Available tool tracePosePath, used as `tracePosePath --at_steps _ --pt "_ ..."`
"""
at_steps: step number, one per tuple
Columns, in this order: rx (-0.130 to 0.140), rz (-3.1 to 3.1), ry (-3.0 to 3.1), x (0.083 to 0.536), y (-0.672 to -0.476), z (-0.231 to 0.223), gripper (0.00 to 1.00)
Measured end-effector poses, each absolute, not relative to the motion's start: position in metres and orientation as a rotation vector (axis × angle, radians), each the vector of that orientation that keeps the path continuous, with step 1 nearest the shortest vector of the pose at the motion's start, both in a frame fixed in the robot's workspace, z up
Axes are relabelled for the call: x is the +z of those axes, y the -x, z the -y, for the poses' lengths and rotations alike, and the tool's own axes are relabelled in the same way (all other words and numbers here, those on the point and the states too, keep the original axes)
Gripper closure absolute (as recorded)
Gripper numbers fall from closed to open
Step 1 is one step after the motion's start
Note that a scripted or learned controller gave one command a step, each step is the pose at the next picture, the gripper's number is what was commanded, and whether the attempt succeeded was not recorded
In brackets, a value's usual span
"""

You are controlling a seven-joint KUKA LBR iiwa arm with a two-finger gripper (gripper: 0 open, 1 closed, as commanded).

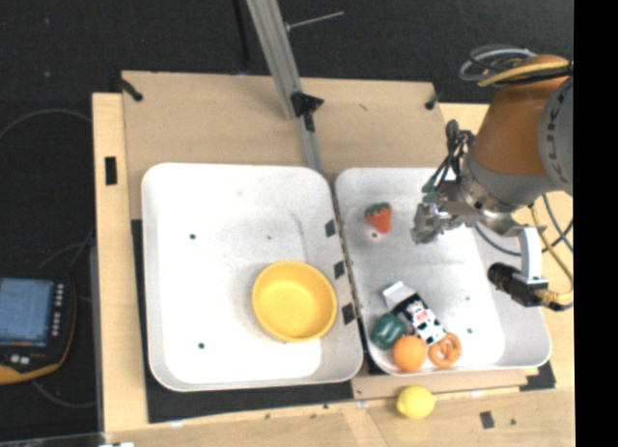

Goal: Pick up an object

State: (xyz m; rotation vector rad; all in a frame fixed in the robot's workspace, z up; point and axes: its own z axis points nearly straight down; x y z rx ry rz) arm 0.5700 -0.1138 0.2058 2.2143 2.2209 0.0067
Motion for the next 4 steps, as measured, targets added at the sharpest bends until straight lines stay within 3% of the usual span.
tracePosePath --at_steps 1,4 --pt "0.008 -2.221 -2.213 0.26 -0.572 0.115 1.0" --pt "0.001 -2.228 -2.214 0.229 -0.6 -0.038 1.0"
